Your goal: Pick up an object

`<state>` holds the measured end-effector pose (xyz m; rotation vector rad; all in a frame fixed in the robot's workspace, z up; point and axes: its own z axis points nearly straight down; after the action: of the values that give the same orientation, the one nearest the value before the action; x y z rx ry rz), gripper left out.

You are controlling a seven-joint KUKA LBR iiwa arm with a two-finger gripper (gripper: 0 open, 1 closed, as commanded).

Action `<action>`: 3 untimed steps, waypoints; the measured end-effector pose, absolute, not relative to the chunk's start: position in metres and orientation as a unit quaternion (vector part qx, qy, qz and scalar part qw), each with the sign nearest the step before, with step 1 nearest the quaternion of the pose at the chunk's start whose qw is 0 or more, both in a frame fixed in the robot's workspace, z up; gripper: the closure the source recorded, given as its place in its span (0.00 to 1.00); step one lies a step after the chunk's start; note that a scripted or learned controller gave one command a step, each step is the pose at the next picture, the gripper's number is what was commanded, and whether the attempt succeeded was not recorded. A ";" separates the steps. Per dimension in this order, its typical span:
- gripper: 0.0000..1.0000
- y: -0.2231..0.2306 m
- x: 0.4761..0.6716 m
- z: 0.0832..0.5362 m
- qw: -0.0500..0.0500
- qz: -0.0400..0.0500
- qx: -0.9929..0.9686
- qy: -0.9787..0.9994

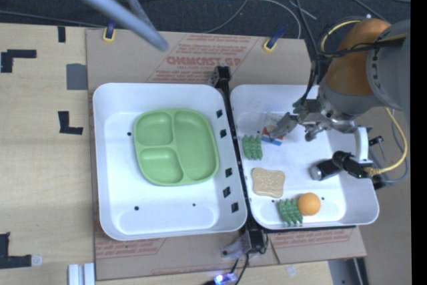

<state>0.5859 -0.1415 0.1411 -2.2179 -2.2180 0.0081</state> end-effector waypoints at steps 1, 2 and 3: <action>0.00 -0.141 0.585 0.087 0.001 0.002 -0.707 -0.707; 1.00 -0.140 0.585 0.100 0.001 0.001 -0.706 -0.708; 1.00 -0.140 0.585 0.142 -0.001 -0.001 -0.707 -0.708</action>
<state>0.5849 -0.1395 0.1419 -2.2212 -2.2239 -0.0023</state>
